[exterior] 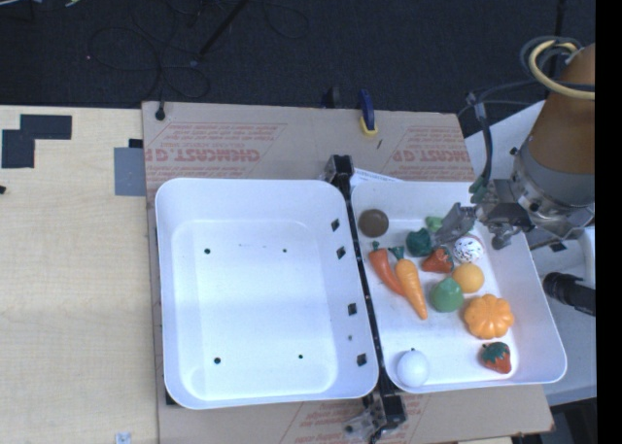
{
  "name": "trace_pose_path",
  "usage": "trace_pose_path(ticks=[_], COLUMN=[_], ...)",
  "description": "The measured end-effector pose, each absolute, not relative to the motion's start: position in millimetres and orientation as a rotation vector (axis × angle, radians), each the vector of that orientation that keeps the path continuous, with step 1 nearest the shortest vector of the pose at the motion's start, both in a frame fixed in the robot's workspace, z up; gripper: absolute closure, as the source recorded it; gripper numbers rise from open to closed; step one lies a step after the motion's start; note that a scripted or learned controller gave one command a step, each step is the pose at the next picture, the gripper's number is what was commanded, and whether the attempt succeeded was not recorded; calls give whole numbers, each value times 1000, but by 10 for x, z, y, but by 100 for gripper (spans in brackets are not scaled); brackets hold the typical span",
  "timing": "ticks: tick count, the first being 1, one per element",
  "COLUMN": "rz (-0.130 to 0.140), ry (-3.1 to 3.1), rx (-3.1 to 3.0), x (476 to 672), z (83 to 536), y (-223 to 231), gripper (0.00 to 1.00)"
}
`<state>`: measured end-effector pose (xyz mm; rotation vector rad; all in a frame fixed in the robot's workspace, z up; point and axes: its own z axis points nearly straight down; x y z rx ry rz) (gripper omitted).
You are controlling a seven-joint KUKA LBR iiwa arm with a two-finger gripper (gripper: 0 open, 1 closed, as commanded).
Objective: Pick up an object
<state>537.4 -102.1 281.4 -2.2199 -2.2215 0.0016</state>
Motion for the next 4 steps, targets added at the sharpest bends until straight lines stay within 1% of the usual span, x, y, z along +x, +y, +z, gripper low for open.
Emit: trace_pose_path(ticks=[1, 2, 3, 4], rz=[11, -3, 3, 4], ry=[-2212, -2227, -2216, -2210], rx=[-2218, -2216, -2221, -2226], x=[5292, 6140, 6107, 6104], z=[1132, 957, 1063, 1164], y=[-1455, -1108, -1140, -1159], gripper=[0, 0, 100, 100])
